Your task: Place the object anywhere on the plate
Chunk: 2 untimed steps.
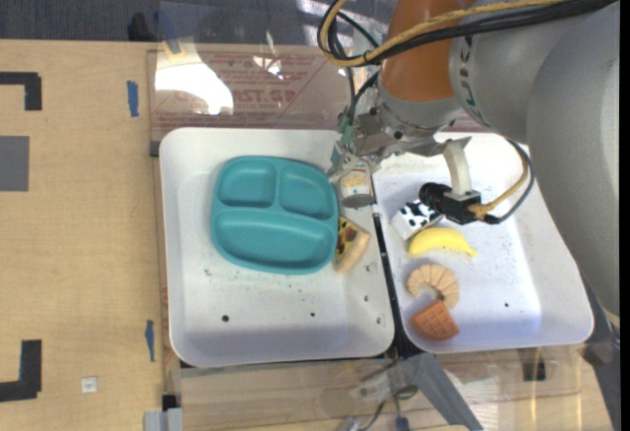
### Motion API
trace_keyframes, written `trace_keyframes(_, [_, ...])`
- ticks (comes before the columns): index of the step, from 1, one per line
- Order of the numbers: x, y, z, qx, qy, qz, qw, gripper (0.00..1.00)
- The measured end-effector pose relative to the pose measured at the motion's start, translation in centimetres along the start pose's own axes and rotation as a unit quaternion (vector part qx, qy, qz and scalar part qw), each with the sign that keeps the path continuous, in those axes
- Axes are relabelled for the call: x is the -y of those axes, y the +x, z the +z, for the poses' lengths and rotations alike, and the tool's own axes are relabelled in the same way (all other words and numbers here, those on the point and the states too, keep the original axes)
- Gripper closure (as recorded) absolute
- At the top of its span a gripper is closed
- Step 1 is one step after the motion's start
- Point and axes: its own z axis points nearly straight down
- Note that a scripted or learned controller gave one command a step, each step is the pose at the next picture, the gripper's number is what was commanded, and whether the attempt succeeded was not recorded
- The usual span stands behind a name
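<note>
Over the divider between the bins, the gripper [354, 185] sits at 3 o'clock of the teal plate [276, 213]; grip state: cannot tell. Plate compartments bare. Small food piece [349, 242] touches the plate's 4 o'clock rim. Placement judged not done.

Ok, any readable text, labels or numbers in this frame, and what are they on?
"ST. SP": partial red letters on the clear sheet behind the left bin, mostly lost in glare; the reading is uncertain.
Black-and-white patterned block in the right bin: pattern, no legible text.
Nothing readable on the plate.
</note>
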Motion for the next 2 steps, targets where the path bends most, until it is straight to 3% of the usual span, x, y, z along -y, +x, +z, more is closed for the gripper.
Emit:
trace_keyframes(1, [0.1,-0.6,0.0,0.002,0.0,0.004,1.0,0.0])
trace_keyframes(2, [-3.2,3.0,4.2,0.001,-0.002,0.123,0.9925,0.0])
